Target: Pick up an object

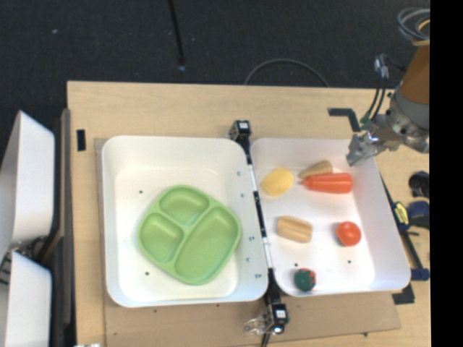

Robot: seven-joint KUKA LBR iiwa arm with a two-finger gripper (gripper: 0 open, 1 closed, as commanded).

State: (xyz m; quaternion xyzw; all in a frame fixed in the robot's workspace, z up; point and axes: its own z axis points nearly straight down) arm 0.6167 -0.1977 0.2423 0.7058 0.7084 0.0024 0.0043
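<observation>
Orange carrot [327, 183] lies in the right bin [376, 266], touching a tan piece [316, 169], near a yellow lemon [277, 181], bread roll [294, 229] and tomato [348, 233]. Above the bin's far right corner hangs the gripper [359, 149], holding nothing; its finger state is unclear. A green divided plate [189, 234] sits in the left bin [116, 194].

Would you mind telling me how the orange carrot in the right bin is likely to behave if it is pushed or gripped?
The carrot looks smooth and tapered, so it may slip from a pinch. Lying on its round side, it would probably roll if nudged. It touches the tan piece, which may shift too.
</observation>
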